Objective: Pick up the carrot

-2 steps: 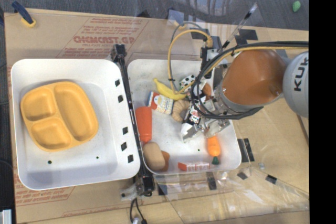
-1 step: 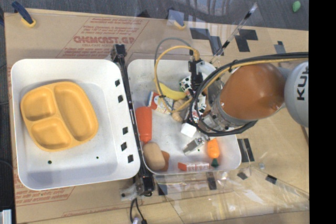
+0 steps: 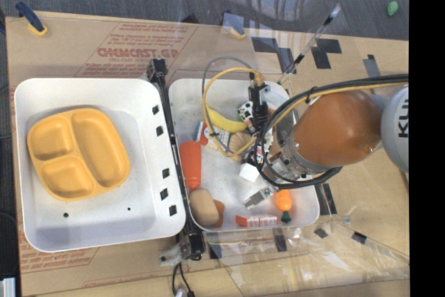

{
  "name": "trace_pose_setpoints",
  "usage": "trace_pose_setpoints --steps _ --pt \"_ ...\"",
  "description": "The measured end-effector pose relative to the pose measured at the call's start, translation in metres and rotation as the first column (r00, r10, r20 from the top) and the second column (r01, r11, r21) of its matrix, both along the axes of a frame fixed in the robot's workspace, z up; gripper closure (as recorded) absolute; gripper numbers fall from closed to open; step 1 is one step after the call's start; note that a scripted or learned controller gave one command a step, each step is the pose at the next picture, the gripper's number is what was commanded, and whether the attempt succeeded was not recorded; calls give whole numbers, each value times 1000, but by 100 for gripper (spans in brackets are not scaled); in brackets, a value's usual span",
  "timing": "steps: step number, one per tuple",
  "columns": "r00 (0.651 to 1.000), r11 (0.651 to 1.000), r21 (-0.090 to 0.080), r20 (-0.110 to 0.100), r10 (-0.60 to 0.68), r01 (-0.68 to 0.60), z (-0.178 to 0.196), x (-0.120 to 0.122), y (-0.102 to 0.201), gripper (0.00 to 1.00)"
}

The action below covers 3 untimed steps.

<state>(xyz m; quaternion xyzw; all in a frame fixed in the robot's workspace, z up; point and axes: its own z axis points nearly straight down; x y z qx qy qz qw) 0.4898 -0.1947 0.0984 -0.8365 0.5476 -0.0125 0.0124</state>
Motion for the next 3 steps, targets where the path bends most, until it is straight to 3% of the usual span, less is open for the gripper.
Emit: trace_pose_setpoints --steps 1,2,3 --pt "898 898 -14 -9 441 -441 -1 -4 -3 0" --pt "897 897 -10 -16 442 -442 7 -5 -2 100" --pt "895 895 -7 -15 445 -445 16 -4 -1 100"
